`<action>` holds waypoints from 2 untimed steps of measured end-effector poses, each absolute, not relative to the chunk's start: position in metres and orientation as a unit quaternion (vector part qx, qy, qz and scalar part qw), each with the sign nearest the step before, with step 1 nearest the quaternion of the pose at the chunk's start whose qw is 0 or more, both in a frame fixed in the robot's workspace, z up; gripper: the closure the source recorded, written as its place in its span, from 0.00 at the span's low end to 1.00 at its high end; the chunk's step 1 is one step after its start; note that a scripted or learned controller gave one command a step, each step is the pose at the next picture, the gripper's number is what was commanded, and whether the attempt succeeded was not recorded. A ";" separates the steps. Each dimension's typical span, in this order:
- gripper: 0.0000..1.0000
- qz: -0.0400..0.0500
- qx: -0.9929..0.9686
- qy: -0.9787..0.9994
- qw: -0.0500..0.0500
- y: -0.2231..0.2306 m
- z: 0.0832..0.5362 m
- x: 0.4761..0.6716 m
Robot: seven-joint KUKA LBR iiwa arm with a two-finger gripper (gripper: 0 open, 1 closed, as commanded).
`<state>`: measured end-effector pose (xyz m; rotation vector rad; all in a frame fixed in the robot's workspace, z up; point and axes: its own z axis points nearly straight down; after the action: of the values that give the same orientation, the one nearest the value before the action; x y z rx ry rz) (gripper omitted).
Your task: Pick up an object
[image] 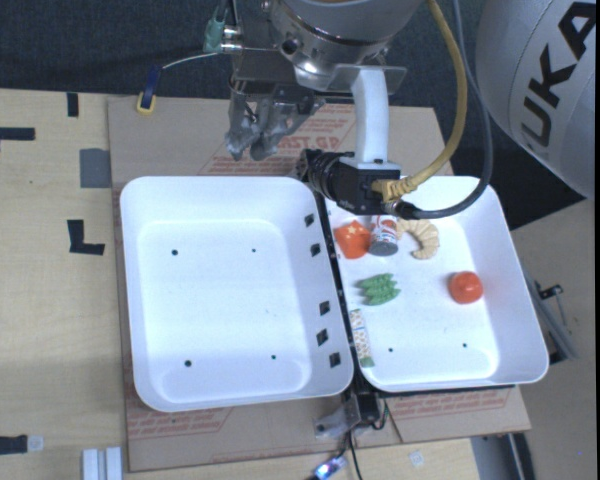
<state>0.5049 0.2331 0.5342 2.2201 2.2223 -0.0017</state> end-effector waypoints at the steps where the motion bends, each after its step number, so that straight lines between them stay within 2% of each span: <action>1: 1.00 -0.001 0.706 0.708 0.000 0.234 0.544 0.505; 2: 1.00 -0.002 0.706 0.709 0.000 0.234 0.554 0.505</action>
<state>0.5048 0.2343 0.5540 2.2164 2.2263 -0.0050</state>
